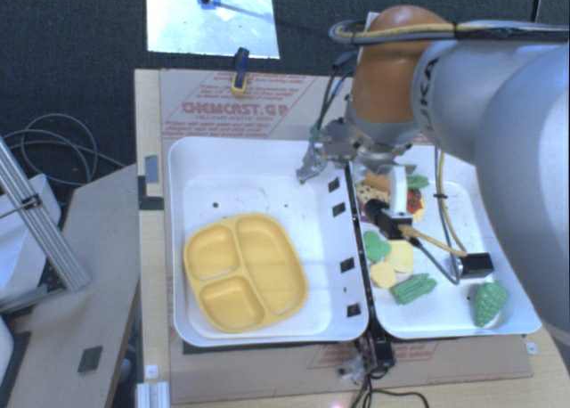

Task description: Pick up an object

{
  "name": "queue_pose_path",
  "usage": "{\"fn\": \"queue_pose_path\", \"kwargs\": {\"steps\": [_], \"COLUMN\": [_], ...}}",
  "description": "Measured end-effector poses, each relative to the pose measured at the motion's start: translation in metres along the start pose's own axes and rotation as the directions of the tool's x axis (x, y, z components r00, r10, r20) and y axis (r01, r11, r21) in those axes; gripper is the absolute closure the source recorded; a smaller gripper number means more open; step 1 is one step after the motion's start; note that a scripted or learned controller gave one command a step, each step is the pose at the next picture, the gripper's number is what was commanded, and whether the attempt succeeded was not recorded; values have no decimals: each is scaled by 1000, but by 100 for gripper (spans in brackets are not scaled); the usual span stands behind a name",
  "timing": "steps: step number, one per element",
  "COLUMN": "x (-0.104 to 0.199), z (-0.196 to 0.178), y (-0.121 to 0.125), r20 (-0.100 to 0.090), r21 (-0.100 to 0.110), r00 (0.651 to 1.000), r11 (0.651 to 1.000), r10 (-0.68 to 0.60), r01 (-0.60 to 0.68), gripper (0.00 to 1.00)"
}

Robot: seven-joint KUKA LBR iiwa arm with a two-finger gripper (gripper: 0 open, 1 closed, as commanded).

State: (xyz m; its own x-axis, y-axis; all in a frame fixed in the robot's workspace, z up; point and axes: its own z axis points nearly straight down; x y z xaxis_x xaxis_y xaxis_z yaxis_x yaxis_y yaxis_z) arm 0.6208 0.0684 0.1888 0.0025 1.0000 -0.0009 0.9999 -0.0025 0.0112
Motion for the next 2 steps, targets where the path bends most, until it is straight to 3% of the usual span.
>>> {"fn": "queue_pose_path", "kwargs": {"steps": [1, 2], "x": [3, -108], "z": [-7, -59], "y": [-3, -59], "r20": [-2, 3], "r21": [6, 8], "r00": [1000, 1000], "r11": [1000, 1000], "r10": [-2, 8], "r01": [2, -8], "gripper": [100, 100]}}
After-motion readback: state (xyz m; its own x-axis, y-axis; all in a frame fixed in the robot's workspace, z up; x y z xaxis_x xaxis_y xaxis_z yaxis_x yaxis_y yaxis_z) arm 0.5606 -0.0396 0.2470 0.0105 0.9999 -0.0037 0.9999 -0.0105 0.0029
